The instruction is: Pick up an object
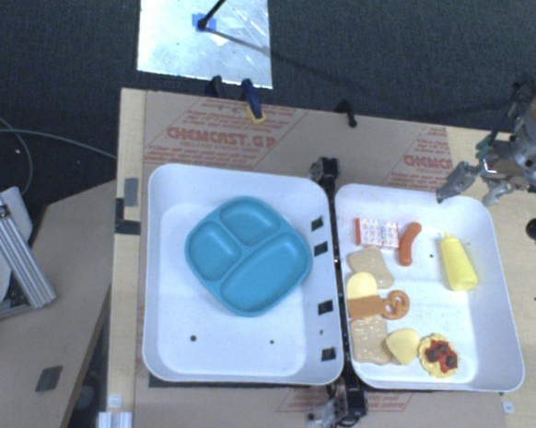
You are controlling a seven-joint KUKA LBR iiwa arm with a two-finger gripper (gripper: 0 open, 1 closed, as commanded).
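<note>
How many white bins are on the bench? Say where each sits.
2. The left bin holds a blue divided plate; the right bin touches it along the middle and holds the toy food. None looks hidden.

We identify a robotics lab: bench with cardboard liner, aluminium framing, cabling.
</note>
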